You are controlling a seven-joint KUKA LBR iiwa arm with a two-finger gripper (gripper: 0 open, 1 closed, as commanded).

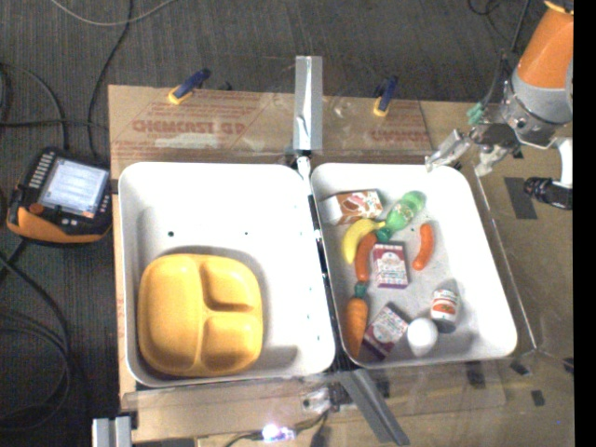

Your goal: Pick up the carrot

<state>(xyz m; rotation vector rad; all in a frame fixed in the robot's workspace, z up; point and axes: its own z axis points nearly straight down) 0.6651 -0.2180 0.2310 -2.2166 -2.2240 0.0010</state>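
The carrot [357, 316] lies at the near-left edge of the right bin [484, 250], tucked right against the wall, green top pointing up toward a banana [354, 238] and a sausage [364, 257]. A small box [385, 329] sits just beside it on the right, so it's hemmed in on both sides, probably a tight grab.

The gripper [458, 153] hangs over the bin's far-right corner, well apart from the carrot, fingers spread wide with nothing between them. Looks like a parked pose before reaching in. The left bin [186, 189] just has a yellow divided plate [201, 314], likely the drop spot.
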